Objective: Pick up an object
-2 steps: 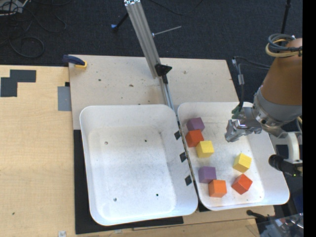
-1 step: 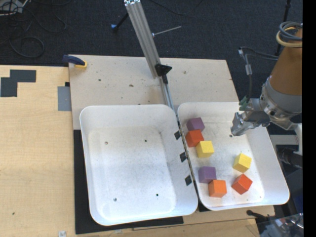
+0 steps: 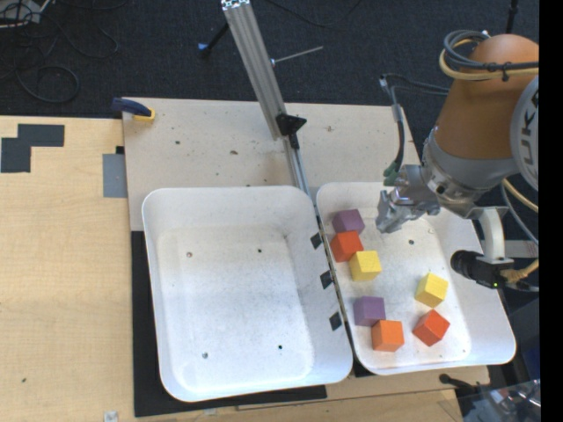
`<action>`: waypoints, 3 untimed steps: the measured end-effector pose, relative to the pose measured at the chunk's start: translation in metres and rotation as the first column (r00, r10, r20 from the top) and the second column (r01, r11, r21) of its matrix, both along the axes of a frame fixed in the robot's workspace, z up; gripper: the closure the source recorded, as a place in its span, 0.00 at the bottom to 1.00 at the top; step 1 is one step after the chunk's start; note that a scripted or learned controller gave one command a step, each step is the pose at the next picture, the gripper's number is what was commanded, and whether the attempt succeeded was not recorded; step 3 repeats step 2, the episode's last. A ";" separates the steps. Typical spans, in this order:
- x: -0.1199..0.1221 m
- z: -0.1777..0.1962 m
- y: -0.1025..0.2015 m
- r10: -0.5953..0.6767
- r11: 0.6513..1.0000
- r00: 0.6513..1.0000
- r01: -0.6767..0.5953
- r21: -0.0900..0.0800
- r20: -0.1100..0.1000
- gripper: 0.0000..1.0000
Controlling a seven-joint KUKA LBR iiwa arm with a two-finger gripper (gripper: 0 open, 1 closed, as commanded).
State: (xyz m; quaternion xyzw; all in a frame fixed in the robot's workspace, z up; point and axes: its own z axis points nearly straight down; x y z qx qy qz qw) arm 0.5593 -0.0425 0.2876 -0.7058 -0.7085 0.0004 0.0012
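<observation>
seven blocks [image 3: 368,265] in right bin [image 3: 493,341]

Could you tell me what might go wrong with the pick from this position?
The purple cube, orange cube and yellow cube sit packed together by the right bin wall, so the gripper may nudge a neighbour or grab two. It hangs beside them, not above one, so a straight descent could close on nothing.

An aluminium rail [image 3: 261,69] slants over a pale desk [image 3: 202,143]; a blue-and-yellow clamp [image 3: 134,109] sits at its corner, cables [image 3: 44,51] strewn on dark floor.
</observation>
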 end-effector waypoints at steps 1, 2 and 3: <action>0.008 -0.006 0.052 0.000 1.000 1.000 0.000 0.000 -0.001 1.00; 0.017 -0.033 0.105 0.001 1.000 1.000 -0.001 0.000 -0.004 1.00; 0.017 -0.033 0.105 0.001 1.000 1.000 -0.001 0.000 -0.004 1.00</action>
